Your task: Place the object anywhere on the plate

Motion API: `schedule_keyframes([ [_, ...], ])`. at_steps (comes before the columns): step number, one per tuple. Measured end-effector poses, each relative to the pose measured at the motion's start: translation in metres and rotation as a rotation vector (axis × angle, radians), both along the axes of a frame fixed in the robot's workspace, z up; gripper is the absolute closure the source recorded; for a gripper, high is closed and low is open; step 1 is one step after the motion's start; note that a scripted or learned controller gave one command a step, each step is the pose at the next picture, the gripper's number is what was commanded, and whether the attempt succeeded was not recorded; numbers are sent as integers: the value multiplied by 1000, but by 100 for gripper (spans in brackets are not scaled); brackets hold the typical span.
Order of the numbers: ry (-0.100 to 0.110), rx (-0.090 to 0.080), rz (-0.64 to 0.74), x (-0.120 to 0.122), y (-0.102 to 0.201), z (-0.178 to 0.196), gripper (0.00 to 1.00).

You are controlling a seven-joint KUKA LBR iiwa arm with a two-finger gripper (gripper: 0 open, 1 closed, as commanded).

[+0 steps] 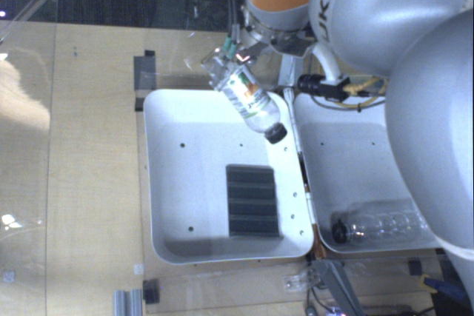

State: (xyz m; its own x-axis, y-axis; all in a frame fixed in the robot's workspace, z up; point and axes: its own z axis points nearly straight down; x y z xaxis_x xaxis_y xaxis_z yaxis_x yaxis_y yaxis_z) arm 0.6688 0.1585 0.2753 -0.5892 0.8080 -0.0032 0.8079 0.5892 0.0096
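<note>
A clear plastic bottle (250, 101) with a white and green label and a black cap hangs tilted over the back right corner of the left bin (150, 159), cap pointing down and to the right. My gripper (234, 55) is shut on its base end, under the orange wrist band. The plate (252, 200), a dark ridged rectangle, lies flat on the left bin's floor near the front right. It sits well below and in front of the bottle.
The right bin (348, 152) holds a second clear bottle (378, 224) with a dark cap, lying on its side near the front. The arm's big grey body covers much of the right bin. A divider rim (300, 159) separates the bins.
</note>
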Motion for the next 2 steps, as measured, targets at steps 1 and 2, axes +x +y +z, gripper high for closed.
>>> schedule_keyframes([
  [1, 4, -2, 20, -23, -11, 4, 100],
  [2, 2, -3, 253, -24, -62, -17, 100],
])
